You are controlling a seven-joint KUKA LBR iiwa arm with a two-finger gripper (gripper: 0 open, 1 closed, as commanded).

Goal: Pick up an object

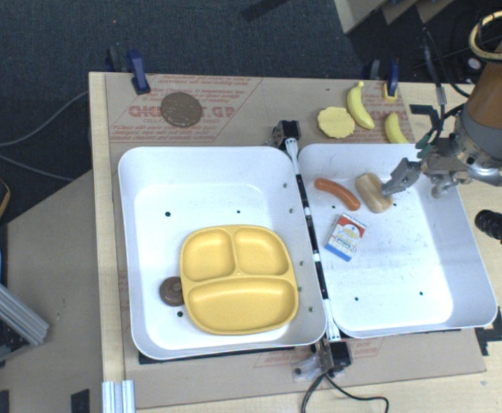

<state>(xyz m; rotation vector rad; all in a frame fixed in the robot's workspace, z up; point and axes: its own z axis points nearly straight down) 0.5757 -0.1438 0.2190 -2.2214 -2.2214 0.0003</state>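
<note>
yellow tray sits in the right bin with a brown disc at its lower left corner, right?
Not quite. The camera view shows the yellow tray in the left bin, not the right one. The rest holds: a brown disc lies at its lower left corner.

Bins [147,256]: smooth white plastic, slight sheen; tray [238,278]: yellow plastic, glossy, smooth; bench board [113,144]: matt, looks like cardboard or wood with faded red print; sausage [337,194]: shiny orange-red plastic; bananas [361,106]: smooth yellow plastic; carton [345,237]: printed paper, matt; gripper [405,177]: dull grey metal; floor: dark, rough carpet.
</note>
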